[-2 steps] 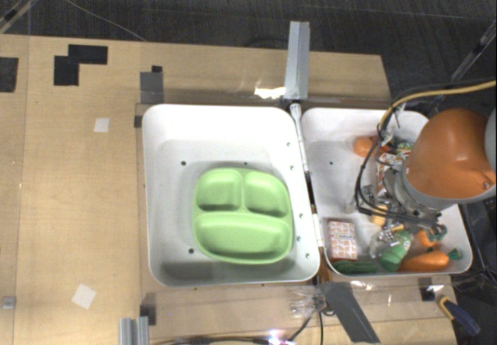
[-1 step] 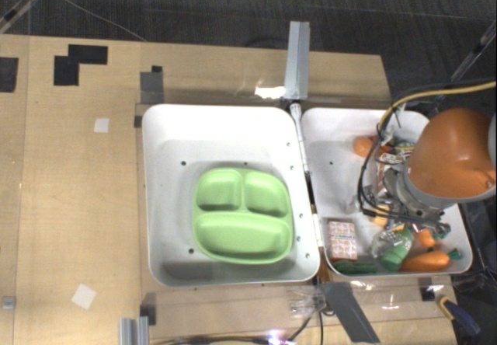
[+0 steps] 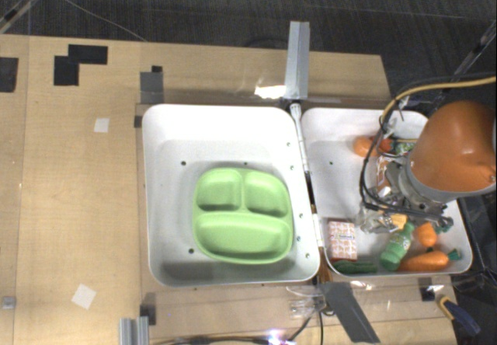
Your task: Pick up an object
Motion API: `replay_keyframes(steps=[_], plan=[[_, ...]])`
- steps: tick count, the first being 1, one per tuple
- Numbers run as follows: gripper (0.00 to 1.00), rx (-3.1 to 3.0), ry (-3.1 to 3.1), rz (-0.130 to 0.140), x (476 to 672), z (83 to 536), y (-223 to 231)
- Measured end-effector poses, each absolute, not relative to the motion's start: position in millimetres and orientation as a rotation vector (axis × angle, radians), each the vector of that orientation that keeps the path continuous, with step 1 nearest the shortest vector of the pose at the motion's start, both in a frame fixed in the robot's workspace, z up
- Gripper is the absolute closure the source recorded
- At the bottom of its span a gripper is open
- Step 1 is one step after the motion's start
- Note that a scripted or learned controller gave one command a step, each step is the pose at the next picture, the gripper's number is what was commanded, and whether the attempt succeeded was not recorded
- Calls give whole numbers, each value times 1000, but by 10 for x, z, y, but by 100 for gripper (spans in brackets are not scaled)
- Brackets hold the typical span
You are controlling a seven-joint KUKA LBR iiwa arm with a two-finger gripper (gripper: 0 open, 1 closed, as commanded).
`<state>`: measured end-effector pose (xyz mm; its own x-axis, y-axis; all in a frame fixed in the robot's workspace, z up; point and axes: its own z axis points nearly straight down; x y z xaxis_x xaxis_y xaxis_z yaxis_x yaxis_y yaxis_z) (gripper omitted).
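Arm [image 3: 454, 153] covers right bin [image 3: 334, 134]; gripper [image 3: 380, 215] grip state unreadable. Clutter hugs its near edge. Green tray [image 3: 242, 215] centred in left bin [image 3: 167, 180], margins open.

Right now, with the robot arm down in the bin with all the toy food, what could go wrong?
1. The toys lie crowded near the gripper: the green bottle, the carrot and the small patterned box sit close together, so it might nudge or grab two.
2. The arm's cables hang low and could snag a toy.
3. The toys lie near the right bin's wall, leaving little room to close on them.
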<state>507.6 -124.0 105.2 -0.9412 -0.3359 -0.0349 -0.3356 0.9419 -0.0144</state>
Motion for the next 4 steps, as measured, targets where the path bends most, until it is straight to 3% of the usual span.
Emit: replay_keyframes(steps=[1, 2, 4], plan=[[100, -510, 3077, -6, 5553, 2461, -723], [100, -355, 3109, 0, 6381, 2672, -723], [100, -356, 3085, -1, 6427, 2947, -699]])
